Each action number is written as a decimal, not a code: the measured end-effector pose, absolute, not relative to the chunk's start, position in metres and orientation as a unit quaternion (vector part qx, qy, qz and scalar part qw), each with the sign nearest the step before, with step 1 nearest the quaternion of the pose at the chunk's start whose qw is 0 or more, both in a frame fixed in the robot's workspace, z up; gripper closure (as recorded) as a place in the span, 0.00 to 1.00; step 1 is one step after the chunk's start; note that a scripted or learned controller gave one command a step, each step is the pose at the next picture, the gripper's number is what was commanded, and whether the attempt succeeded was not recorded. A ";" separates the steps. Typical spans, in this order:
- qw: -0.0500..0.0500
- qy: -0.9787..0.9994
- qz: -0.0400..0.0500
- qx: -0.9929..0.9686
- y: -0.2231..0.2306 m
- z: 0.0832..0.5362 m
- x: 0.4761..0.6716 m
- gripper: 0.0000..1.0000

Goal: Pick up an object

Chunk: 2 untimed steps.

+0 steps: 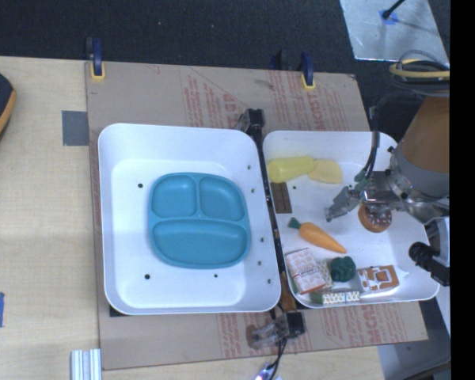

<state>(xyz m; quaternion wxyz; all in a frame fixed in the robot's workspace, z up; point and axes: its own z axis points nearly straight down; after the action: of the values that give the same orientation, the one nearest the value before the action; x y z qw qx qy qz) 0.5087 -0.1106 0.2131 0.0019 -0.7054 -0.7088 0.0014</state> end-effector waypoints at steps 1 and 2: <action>0.001 -0.710 0.001 -0.704 -0.106 0.089 0.509 0.00; 0.000 -0.710 0.000 -0.704 -0.092 0.092 0.538 0.00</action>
<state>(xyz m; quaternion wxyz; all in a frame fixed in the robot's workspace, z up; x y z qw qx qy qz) 0.5378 -0.0918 0.0923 -0.0001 -0.7042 -0.7100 0.0002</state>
